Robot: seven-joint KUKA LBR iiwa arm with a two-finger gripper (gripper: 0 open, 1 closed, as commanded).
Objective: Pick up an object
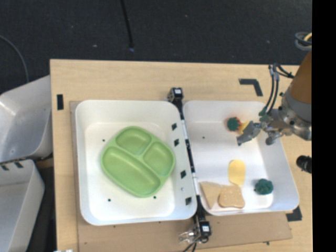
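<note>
Basically a pale wood bench (131, 80) on a dark floor, black cable (125, 17) snaking across up top, white plastic housings (23, 114) off at the left edge. Two shallow white bins side by side, glossy and round-cornered, clipped together along the middle with little black clamps.

Left bin (89, 203): holds a green divided plate (138, 160), smooth plastic, rounded, three compartments, sitting tilted-diagonal roughly mid-bin.

Right bin (281, 188): holds the toy food. Green-and-orange lump (233, 123) near the back wall. Yellow oblong piece (237, 171), smooth, toward the front. Dark green bumpy blob (263, 186), broccoli-ish, by the front right corner. Tan bread slice (231, 197) lying partly on a flat beige wedge (209, 193) at the front edge.

Reaches in from the right: grey arm with orange band, gripper (257, 131) low over the right bin's back half, just beside the green-and-orange lump, something yellowish at its tip. Can't tell if the claw is spread or pinching anything, too blurry.
</note>
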